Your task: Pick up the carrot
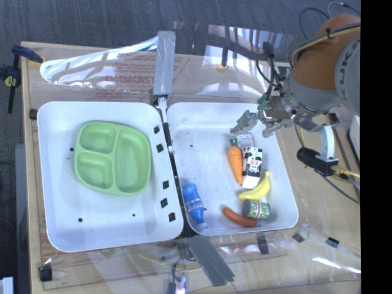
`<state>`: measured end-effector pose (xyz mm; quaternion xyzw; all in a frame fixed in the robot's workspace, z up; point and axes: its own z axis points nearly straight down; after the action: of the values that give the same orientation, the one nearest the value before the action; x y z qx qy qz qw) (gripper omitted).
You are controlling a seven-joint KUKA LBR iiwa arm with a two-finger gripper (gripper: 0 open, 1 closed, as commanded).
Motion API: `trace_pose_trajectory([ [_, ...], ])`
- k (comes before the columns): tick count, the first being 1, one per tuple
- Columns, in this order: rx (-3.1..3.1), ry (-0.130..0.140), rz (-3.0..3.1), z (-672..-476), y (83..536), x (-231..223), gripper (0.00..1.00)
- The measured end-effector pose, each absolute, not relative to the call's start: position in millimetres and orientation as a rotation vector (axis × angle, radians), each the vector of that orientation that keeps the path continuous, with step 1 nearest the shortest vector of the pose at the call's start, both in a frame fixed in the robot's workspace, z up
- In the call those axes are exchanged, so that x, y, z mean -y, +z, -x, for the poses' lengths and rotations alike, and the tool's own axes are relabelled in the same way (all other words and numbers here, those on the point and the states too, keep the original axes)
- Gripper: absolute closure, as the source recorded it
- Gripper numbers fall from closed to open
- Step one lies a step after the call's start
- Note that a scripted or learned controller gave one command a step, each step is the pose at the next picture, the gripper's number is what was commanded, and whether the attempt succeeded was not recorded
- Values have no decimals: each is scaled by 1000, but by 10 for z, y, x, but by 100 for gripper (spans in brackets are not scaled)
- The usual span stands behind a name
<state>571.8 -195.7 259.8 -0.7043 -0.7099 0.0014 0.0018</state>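
Beside carton (252, 166), carrot (236, 163), uncrowded leftward.

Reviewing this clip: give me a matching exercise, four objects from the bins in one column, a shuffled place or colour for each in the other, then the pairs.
Things:
1. carrot
2. divided plate
3. bottle
4. banana

Descriptions:
A. green, in the left bin
B. blue, at the right bin's left edge
C. orange, just below the gripper
D. yellow, curved, above a small can

Pairs: 1-C, 2-A, 3-B, 4-D
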Motion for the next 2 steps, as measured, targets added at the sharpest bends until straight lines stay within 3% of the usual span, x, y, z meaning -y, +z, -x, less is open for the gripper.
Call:
trace_pose_trajectory([
  [1,2251,5,2186,-5402,978,1863,0],
  [2,2386,-2,2045,-5433,927,2085,0],
])
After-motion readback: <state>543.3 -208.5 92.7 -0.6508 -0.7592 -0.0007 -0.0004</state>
